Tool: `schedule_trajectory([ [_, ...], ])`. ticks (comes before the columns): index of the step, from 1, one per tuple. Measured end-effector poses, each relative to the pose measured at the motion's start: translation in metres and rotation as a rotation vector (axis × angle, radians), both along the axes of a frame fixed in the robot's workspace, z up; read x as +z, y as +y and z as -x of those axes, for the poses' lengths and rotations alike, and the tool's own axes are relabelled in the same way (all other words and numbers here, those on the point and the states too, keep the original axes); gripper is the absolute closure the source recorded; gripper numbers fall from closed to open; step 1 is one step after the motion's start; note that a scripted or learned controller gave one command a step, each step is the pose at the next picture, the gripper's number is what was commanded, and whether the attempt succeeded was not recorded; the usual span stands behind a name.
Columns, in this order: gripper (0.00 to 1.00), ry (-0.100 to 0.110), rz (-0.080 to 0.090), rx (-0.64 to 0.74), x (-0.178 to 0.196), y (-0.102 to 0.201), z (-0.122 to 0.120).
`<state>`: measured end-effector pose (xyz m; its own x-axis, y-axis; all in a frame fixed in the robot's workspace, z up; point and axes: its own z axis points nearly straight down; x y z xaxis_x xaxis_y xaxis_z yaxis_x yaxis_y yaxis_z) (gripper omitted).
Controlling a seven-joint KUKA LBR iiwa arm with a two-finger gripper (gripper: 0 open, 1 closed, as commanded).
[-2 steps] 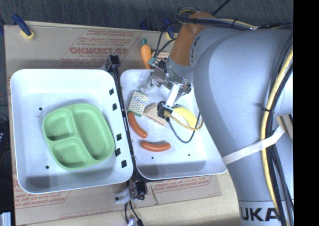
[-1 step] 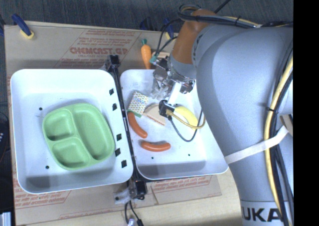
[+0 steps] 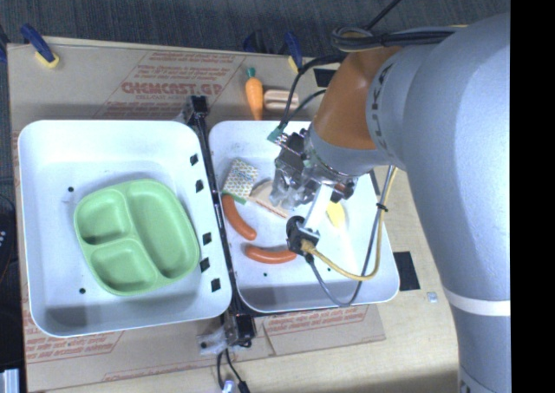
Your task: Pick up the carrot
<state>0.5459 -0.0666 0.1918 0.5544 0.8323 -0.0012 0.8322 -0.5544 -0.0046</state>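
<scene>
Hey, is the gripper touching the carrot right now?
Apart. The camera view shows the carrot lying on the bench beyond the right bin's far rim, while the gripper hangs inside that bin, with open bench and rim between them.

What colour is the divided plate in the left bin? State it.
Light green divided plate, clearest in the camera view.

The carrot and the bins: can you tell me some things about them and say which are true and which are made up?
1. The carrot lies outside both bins, on the bench behind them. True.
2. The green plate sits in the right bin. False: it sits in the left bin.
3. The tool hangs over the right bin. True.
4. The carrot is between the tool's fingers. False: the carrot lies apart from the tool.
5. Two sausages lie in the right bin. True.
</scene>
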Motion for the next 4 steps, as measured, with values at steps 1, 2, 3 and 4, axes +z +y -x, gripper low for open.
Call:
schedule_trajectory([
  [1,1.0,0.0,0.002,-0.166,0.055,-0.056,-0.006],
  [2,1.0,0.005,0.001,-0.591,0.079,-0.054,0.042],
  [3,1.0,0.001,0.003,-0.774,0.1,-0.051,0.07],
  [4,1.0,0.0,0.002,-0.775,0.139,-0.035,0.069],
])
